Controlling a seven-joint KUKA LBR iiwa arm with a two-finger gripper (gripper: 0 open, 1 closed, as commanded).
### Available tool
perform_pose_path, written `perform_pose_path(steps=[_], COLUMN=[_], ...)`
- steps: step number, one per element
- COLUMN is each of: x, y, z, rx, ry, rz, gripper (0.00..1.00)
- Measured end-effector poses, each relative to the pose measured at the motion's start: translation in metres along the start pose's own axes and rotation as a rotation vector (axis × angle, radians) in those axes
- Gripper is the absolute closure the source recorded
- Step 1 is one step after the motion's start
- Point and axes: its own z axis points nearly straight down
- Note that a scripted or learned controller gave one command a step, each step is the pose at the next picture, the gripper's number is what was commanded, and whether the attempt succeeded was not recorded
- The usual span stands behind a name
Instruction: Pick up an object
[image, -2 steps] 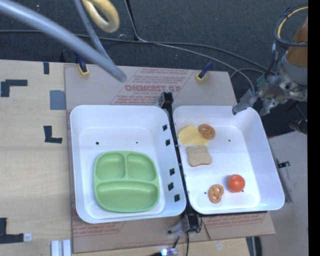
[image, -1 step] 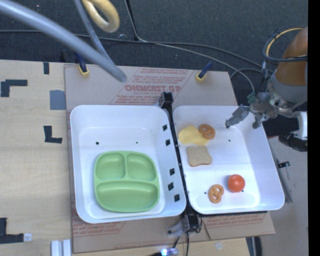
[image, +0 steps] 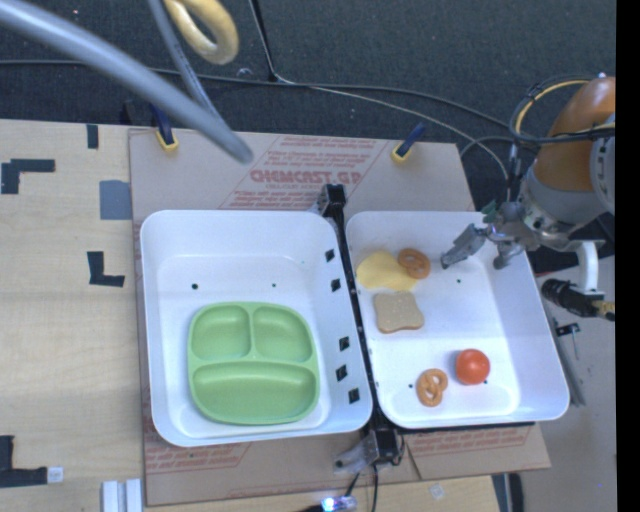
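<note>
Food lies in the right bin (image: 530, 330): tomato (image: 473, 366) and pretzel (image: 432, 386) near its front edge, bread slice (image: 398, 312) and yellow piece (image: 384, 270) toward its left wall. Gripper (image: 483, 246) hovers at the back edge, fingers apart, holding nothing. Green tray (image: 253, 362) fills the left bin (image: 165, 300)

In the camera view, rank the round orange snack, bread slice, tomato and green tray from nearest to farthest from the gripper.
From the gripper, upper right bin:
1. Round orange snack, just left of it.
2. Bread slice, mid bin.
3. Tomato, lower part of the bin.
4. Green tray, left bin.
</note>
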Motion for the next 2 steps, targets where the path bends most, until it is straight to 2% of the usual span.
perform_pose_path(steps=[1,2], x=[-0.003,-0.002], y=[0.009,0.009], z=[0.051,0.038], rx=[0.001,-0.003], ry=[0.0,-0.001], rz=[-0.001,-0.002], gripper=[0.0,1.0])
